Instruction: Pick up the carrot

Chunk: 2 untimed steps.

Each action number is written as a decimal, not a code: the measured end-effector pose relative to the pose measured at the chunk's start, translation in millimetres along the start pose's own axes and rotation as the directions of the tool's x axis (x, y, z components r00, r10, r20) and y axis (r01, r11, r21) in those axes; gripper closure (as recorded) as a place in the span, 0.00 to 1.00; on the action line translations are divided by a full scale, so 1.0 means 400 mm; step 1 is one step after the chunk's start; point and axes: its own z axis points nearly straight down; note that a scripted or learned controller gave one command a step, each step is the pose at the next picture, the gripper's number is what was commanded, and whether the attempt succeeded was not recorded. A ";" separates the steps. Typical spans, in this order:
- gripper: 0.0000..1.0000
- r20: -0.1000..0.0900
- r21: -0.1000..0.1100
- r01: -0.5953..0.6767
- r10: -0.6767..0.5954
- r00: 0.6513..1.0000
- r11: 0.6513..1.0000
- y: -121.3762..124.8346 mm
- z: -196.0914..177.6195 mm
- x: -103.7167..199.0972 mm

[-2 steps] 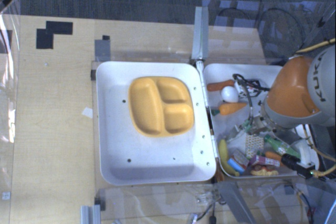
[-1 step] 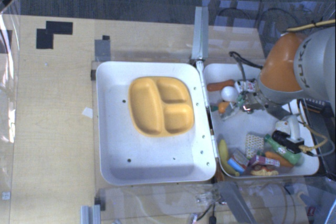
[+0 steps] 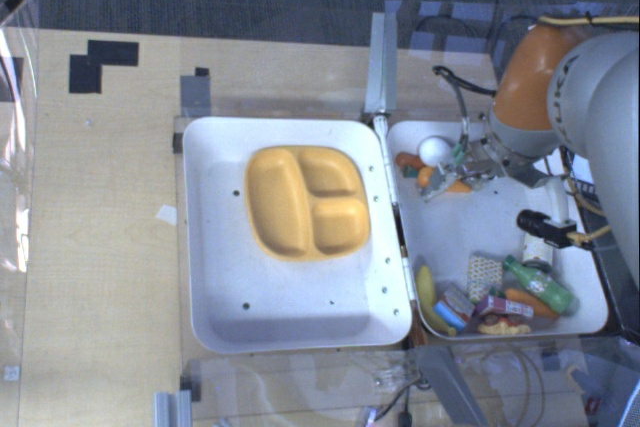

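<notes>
In the right bin (image 3: 500, 225), my gripper (image 3: 452, 173) is low in the far-left corner. An orange carrot (image 3: 427, 177) lies right under it; orange shows on both sides of the gripper, at its left and again at its right (image 3: 459, 186). The gripper body covers the carrot's middle. A white egg-like ball (image 3: 433, 150) sits just beyond the carrot, touching or nearly touching the gripper. A small red-orange piece (image 3: 405, 158) lies by the bin's far-left wall.
The left bin (image 3: 215, 245) holds a yellow divided plate (image 3: 305, 200). At the right bin's near edge lie a banana (image 3: 425, 285), a green bottle (image 3: 540, 283), another orange item (image 3: 523, 299) and several small packets. A black cable connector (image 3: 540, 225) hangs at the right.
</notes>
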 end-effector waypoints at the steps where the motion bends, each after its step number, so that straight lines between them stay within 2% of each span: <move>1: 1.00 0.007 -0.005 0.007 -0.007 1.000 1.000 0.003 -0.029 -0.003; 2: 1.00 0.011 -0.027 -0.056 0.056 0.998 0.998 -0.084 -0.246 0.226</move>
